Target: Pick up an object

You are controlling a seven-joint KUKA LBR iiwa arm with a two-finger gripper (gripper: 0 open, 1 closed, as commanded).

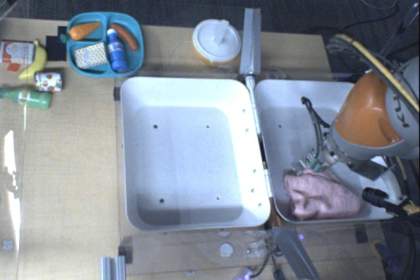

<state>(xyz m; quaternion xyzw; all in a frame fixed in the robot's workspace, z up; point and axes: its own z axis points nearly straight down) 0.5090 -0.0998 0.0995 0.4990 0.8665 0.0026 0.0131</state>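
Dark carpet runs behind a pale wooden counter (65,206) bearing two shallow white bins, and all the action is in the right bin (289,108). A crumpled pink cloth (321,197) lies against that bin's near wall, towards its near right corner, and it is the one thing in there to go for. Just above the cloth's far edge sits the gripper (316,160), low down on the grey arm (367,118) with its orange band, which comes in from the right. How wide the gripper stands I cannot tell; it is small and tangled up with cables at this angle. I read this as the reach-and-descend step: the gripper looks near or just touching the cloth's far left edge, with nothing visibly caught. Next it needs a slight shift nearer over the bulk of the cloth, a firm pinch, then a lift. The left bin (187,154) lies alongside, a blue tray (134,46) and a white lid (216,41) far beyond.
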